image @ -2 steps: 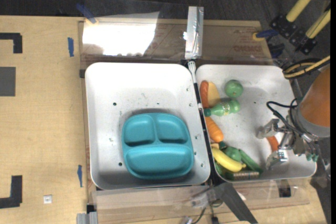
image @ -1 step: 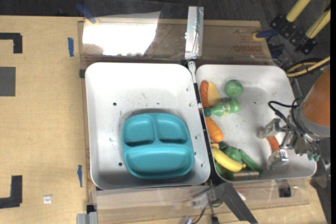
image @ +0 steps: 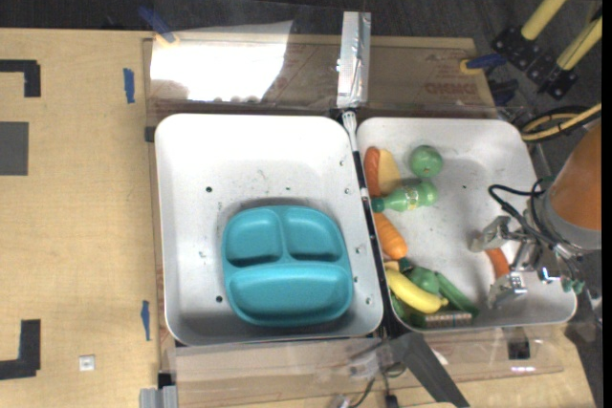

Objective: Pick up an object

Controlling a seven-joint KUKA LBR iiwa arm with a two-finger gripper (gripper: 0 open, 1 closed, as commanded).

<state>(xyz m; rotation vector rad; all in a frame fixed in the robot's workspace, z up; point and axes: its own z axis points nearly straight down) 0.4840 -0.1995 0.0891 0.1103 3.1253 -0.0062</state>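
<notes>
Right bin, near edge first:

1. Banana, yellow, lying at about 7 o'clock in the bin against the dividing wall. Long axis runs from 10 to 4 o'clock.
2. Dark green vegetable, touching the banana on its right, long axis about parallel to it, far end pointing to 10 o'clock.
3. Hand, metal, two fingers, at about 4 o'clock in the bin, reached in from the right. One finger lies to the upper left, the other ends low near the bin's near rim. The fingers stand apart with an orange piece between them; whether they actually pinch it, I cannot tell. The piece is small and its long axis runs roughly 11 to 5 o'clock.
4. Carrot, orange, beside the dividing wall at 9 o'clock, just beyond the banana. Long axis 11 to 5 o'clock.
5. Green bottle, lying on its side, long axis near 9 to 3 o'clock, narrow end toward 9.
6. Orange-and-yellow item, at 10 o'clock by the wall, long axis near upright in view.
7. Green ball, round, just right of item 6, far part of the bin.

Left bin: teal divided tray, in the near half, two small compartments on its far side and one long one on its near side.

Both bins sit on the table.
</notes>
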